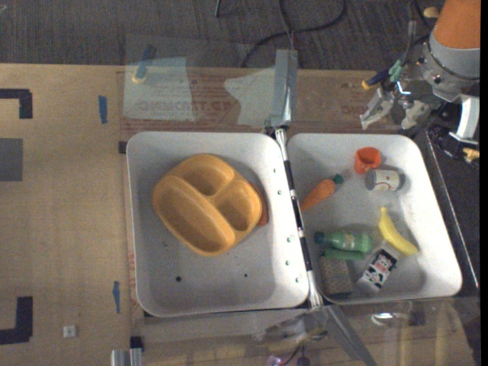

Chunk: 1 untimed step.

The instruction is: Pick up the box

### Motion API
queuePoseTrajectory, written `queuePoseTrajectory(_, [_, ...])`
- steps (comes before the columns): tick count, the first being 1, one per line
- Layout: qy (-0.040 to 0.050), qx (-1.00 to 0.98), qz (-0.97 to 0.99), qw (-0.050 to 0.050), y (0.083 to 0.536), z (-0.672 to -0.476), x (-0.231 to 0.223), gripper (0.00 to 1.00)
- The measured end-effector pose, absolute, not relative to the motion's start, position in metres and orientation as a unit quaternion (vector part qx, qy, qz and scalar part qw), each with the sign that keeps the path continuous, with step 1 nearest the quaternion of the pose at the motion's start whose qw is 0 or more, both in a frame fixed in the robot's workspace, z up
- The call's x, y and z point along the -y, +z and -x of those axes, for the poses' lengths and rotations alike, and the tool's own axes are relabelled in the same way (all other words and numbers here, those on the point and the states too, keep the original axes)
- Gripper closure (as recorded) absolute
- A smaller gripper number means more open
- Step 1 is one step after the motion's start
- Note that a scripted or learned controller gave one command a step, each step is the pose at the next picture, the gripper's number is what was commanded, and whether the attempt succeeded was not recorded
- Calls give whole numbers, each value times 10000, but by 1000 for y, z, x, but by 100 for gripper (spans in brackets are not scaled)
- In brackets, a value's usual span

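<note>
The wooden table (69, 227) is carrying two shallow white plastic bins. The left bin (152, 280) is holding a yellow divided plastic plate (207, 203), which is half hiding something orange at its right edge. The grey arm's pincer (395, 105) is hovering above the right bin's (435, 273) top corner, fingers looking spread apart. The small black-and-white printed box (378, 269) is lying near the bottom of the right bin, just below a yellow banana (396, 232).
</note>
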<state>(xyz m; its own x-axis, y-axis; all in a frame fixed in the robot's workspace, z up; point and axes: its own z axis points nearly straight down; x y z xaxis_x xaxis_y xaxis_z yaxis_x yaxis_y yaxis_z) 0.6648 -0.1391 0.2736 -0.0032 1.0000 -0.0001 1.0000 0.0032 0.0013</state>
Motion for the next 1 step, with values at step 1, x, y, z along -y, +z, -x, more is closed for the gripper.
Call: queuePoseTrajectory(1, [14, -6838, -7296, 15, 95, -642, 109, 0])
